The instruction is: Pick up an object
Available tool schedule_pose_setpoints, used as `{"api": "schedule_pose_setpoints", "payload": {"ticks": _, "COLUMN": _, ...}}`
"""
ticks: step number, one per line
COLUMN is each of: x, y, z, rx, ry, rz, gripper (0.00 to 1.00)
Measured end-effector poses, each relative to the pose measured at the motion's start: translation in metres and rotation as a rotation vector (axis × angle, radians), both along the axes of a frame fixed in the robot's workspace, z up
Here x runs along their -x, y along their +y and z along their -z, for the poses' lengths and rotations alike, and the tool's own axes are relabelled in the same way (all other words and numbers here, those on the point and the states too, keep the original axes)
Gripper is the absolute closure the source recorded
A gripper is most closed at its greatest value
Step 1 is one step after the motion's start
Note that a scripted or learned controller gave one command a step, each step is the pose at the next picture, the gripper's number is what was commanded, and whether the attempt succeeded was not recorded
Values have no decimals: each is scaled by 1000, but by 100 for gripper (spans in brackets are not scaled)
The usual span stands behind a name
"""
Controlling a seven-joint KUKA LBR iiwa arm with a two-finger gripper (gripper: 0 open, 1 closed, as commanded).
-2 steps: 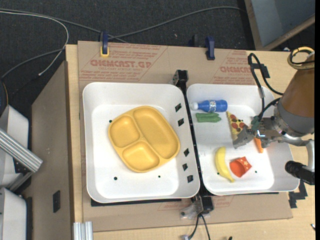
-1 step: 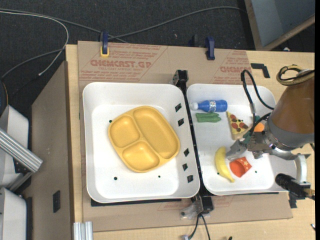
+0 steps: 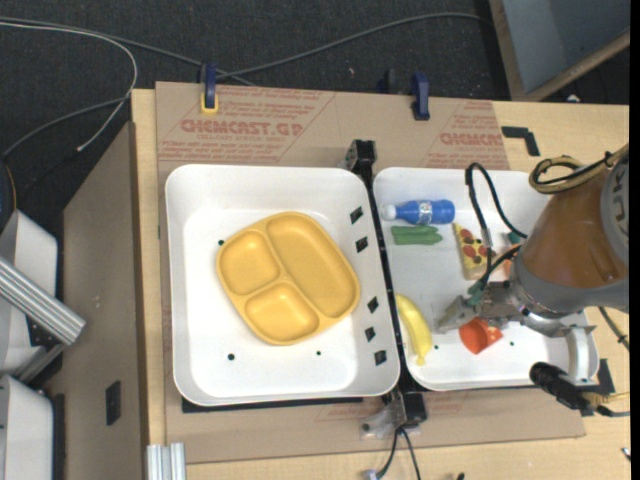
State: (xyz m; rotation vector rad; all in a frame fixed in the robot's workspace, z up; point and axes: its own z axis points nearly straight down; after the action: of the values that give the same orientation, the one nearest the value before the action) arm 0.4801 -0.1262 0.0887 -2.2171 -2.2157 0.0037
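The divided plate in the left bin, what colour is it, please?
Yellow; the divided plate shows in the camera view.

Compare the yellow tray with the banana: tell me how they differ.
The yellow tray lies in the left bin; the banana lies in the right bin, against its left wall. The tray is broad, flat and split into three compartments; the banana is slim and curved. The tray is far larger. Both are yellow.
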Motion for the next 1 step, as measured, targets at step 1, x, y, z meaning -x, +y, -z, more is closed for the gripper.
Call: {"api": "schedule_pose_setpoints", "payload": {"ticks": 1, "x": -2, "y": 0, "z": -14, "rx": 1, "ry": -6, "rz": 0, "gripper": 100}}
